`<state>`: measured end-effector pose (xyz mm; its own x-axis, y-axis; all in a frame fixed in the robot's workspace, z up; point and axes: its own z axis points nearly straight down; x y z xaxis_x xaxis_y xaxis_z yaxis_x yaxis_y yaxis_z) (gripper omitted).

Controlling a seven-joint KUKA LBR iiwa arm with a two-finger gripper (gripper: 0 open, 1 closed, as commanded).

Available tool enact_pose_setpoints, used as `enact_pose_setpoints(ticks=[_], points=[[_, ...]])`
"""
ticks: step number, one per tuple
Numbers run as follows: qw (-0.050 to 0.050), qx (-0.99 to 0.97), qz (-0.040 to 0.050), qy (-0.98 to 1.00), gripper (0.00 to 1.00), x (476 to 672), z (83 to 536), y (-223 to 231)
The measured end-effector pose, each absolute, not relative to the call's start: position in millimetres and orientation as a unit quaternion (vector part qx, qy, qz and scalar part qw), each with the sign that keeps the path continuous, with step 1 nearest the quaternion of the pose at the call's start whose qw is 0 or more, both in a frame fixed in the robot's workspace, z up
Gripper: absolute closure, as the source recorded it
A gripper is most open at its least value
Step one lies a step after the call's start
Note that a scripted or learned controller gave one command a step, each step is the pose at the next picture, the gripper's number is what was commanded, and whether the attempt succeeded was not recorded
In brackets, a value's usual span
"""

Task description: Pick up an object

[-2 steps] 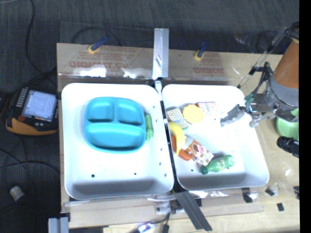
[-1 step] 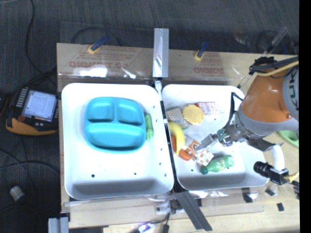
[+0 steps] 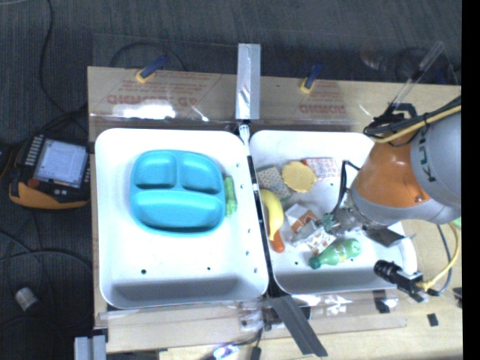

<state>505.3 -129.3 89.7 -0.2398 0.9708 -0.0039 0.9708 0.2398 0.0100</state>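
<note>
Green bottle (image 3: 335, 252) — arm (image 3: 401, 186) bent low, just above

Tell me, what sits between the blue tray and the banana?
A green vegetable lies by the blue tray, then the bins' white walls, then the banana, seen from above.

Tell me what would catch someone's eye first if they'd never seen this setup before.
The big blue divided plate in the left bin stands out most. Next comes the arm's orange band, over the right bin, where a banana, a green bottle and other small items lie crowded together.
</note>
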Motion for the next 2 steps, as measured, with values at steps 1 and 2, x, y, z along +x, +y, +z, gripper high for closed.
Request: enact_pose_setpoints(ticks=[1,2], points=[[0.004,0.616,0.0035,0.787,1.00,505.5,99,-128],[0.000,0.684,-0.0022,0.729,1.00,536.0,307,-85]])
